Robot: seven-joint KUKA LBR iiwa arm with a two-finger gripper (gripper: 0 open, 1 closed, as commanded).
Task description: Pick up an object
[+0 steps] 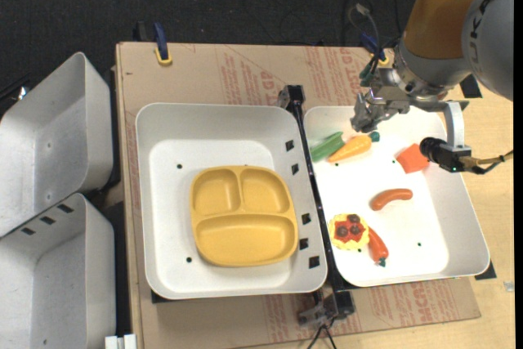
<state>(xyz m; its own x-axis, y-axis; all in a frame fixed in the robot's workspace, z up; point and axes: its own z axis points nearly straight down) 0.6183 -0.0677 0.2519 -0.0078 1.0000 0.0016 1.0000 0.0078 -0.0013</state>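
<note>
In the right bin lie several toy foods. An orange carrot with a green tip rests beside a green pea pod near the bin's far left corner. An orange-red block, a sausage, a yellow piece with dark red berries and a small red pepper lie further forward. My gripper hangs just above the carrot's right end, at the bin's far edge. Nothing shows between its fingers.
The left bin holds a yellow divided plate. A black divider with clips runs between the two bins. Spare white bins stand off the bench at the left. Cables and a black connector trail by the arm.
</note>
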